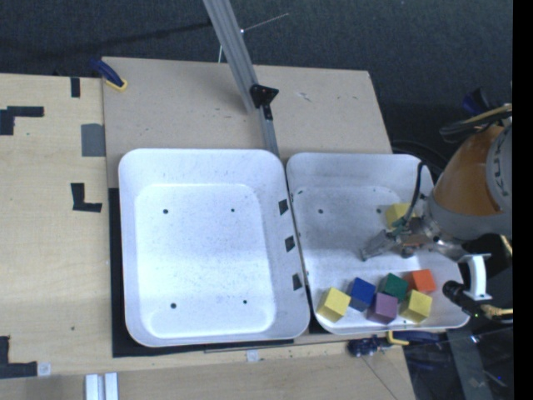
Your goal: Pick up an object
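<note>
**benchwatcher:** So the claw (376, 246) is sitting low inside the right bin (350, 177), reaching in from the right side with its fingers pointing left. Honestly I can't tell if it's released or clenched; the tips are blurring into a grey smudge against the bin floor. Nothing is showing between them that I can make out.

**cubefan22:** What's lying around it?

**benchwatcher:** A yellow block (397, 214) is sitting just on the far side of the wrist, partly tucked behind it. Whether it's touching the claw, can't say. The rest of the blocks are bunching along the near edge of that bin: yellow cube (335, 303) furthest left, then a blue cube (362, 292), a purple cube (386, 307), a green cube (394, 287), another yellow cube (419, 305), and an orange cube (423, 281) at the right end. They're all near the claw but apart from it.

**cubefan22:** And the arm?

**benchwatcher:** The orange band (466, 182) and grey body are hanging over the bin's right rim. The left bin (200, 161) is sitting just beside it, rims touching, on the wooden bench (50, 157).
</note>
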`<state>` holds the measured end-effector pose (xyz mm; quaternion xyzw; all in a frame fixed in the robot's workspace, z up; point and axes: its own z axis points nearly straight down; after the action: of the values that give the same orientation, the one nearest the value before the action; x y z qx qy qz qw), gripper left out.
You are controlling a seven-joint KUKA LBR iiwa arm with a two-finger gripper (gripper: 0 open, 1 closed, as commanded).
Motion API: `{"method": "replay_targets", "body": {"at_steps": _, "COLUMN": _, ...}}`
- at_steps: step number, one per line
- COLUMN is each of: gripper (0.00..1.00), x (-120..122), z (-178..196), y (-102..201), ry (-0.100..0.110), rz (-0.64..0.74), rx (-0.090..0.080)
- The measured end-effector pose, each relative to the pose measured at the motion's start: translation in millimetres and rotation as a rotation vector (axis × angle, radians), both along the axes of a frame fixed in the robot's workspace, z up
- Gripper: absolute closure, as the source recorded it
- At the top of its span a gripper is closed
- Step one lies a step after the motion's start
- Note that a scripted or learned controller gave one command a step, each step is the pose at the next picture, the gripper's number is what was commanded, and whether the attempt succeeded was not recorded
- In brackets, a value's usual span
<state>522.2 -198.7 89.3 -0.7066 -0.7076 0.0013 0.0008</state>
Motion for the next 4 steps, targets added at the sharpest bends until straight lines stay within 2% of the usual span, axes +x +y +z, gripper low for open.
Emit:
{"method": "replay_targets", "body": {"at_steps": 1, "gripper": 1.00, "x": 0.3, "z": 12.0, "y": 0.5, "ry": 0.000, "rz": 0.001, "rx": 0.002}}
{"method": "replay_targets", "body": {"at_steps": 2, "gripper": 1.00, "x": 2.8, "z": 57.8, "y": -7.7, "ry": -0.006, "rz": -0.001, "rx": -0.001}}
{"method": "replay_targets", "body": {"at_steps": 4, "gripper": 1.00, "x": 1.3, "z": 148.4, "y": 1.7, "ry": -0.007, "rz": 0.001, "rx": -0.001}}
